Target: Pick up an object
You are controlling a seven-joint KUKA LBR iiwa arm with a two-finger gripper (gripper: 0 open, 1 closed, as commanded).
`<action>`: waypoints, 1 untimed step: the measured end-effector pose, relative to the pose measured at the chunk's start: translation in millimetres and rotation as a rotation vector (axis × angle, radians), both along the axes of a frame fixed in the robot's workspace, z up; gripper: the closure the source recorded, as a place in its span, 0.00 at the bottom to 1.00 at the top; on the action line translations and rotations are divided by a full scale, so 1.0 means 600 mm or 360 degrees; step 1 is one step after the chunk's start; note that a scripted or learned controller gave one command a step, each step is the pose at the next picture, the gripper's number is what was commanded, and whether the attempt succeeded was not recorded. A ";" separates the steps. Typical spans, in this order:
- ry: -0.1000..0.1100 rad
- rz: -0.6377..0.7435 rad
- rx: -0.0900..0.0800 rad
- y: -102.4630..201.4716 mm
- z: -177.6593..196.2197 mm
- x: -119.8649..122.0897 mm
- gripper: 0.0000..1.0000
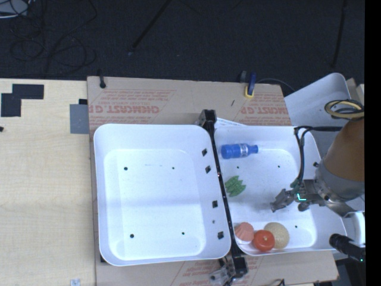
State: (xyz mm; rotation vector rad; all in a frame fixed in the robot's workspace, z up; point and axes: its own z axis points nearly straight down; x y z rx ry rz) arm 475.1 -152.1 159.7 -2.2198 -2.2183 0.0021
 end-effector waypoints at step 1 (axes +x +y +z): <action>-0.0009 -0.0006 -0.0009 -0.109 0.083 0.001 0.00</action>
